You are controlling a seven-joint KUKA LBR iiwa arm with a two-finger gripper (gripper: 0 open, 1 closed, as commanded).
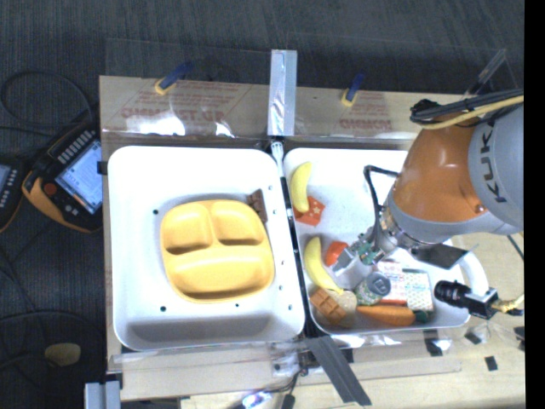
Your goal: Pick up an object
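The right bin (pixel 341 164) holds a pile of toy food. An upper banana (pixel 300 186) lies by the bin's left wall with an orange block (pixel 312 212) beside it. A second banana (pixel 314 265) curves lower down, above a brown waffle-like piece (pixel 330 305). A carrot (pixel 385 315) rests along the front wall, under a white printed box (pixel 409 286) and a round greyish item (pixel 375 289). My gripper (pixel 351 260) is low in this bin, just right of the second banana and beside a small red piece (pixel 335 250). The arm's orange band hides the bin's right part.
The left bin (pixel 128 228) holds a yellow divided tray (pixel 217 250), and a small brown object (pixel 256 203) lies at that tray's upper right corner. A handheld controller (pixel 72 181) and cables lie on the floor to the left.
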